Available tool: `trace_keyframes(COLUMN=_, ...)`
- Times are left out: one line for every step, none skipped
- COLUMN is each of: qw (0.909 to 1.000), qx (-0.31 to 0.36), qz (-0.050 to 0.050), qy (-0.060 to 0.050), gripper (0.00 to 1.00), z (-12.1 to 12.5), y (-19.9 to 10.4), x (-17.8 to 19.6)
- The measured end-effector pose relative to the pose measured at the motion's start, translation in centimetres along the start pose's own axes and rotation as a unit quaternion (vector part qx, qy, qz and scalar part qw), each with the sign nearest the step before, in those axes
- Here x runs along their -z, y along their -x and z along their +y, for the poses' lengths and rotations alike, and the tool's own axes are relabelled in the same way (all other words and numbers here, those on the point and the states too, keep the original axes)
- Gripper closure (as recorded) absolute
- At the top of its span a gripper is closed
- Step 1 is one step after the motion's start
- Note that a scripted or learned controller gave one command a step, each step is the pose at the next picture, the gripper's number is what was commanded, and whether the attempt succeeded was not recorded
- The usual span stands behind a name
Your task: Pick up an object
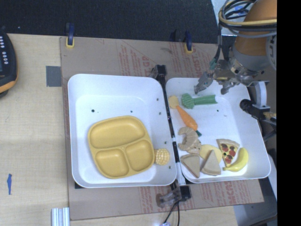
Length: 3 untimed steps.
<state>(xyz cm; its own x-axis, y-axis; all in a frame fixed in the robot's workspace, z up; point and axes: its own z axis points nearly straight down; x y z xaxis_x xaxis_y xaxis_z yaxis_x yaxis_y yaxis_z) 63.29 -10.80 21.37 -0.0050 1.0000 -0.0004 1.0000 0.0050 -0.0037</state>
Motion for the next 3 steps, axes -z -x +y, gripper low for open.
trace_keyframes(qw=1.0, qx=0.001, qz=0.0, qy=-0.004, gripper=0.0, z=-0.2, y=-1.2, x=-9.0)
trace_keyframes(qw=1.0, qx=0.0, qz=0.0, qy=-0.003, gripper=0.0, z=-4.3, y=-1.7, x=-12.4)
trace_keyframes(qw=1.0, qx=-0.001, qz=0.0, qy=-0.001, gripper=1.0, z=-4.0, y=-1.5, x=-11.1)
